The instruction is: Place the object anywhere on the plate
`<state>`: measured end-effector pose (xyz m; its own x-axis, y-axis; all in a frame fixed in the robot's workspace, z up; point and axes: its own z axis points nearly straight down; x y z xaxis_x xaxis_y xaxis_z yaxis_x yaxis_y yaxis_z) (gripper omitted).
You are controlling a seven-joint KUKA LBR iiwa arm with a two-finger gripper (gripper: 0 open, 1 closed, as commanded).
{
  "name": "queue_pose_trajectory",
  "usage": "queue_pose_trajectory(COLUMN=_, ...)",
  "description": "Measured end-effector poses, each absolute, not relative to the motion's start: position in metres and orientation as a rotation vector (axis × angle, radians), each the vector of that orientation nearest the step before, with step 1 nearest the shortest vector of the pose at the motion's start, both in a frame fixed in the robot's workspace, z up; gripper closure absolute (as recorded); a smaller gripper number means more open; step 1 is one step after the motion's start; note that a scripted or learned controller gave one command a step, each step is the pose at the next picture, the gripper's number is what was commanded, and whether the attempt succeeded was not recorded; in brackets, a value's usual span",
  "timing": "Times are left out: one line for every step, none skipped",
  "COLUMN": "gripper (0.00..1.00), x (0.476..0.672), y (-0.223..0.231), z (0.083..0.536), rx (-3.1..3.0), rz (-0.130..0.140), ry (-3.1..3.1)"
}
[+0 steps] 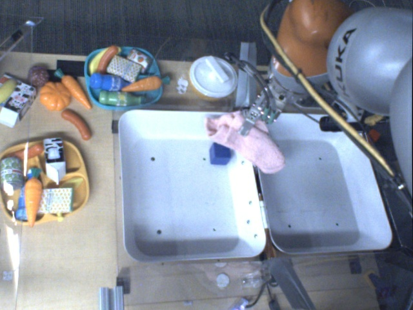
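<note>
Fingers [250,123]: at the far edge of the bins, just above the seam between them; the tips press into the upper part of the pink cloth, pinching a fold of it as far as the view shows.
Pink cloth [248,143]: a crumpled towel draped across the shared rim of the two bins, its left end in the left bin, its right end hanging into the right bin.
Blue block [220,154]: a small cube on the floor of the left bin, touching the near-left edge of the cloth, apart from the fingers.
Left bin [181,237]: white and shallow, holding the block and part of the cloth in its far right corner.
Right bin [335,231]: white, with the cloth's end at its far left corner.
Arm [361,50]: grey with an orange band, reaching in from the far right, a yellow cable looped beside it.
White lidded container [213,76]: on the worktop [97,263] just beyond the left bin, left of the fingers.
Blue bowl [122,76]: far left on the worktop, filled with toy food.
Yellow plate [77,192]: left of the left bin, well apart from the cloth, carrying toy carrots and small boxes.
Loose toys [68,99]: a pumpkin, a carrot and a sausage between bowl and plate.
</note>
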<state>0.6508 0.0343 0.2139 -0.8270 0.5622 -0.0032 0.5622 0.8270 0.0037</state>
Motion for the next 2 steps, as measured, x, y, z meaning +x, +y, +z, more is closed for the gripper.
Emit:
queue_pose_trajectory(gripper=1.00, x=0.647, y=0.082, z=0.219, rx=0.308, rz=0.005, ry=3.121)
queue_pose_trajectory(gripper=1.00, x=0.662, y=0.133, z=0.215, rx=-0.002, rz=0.005, ry=3.134)
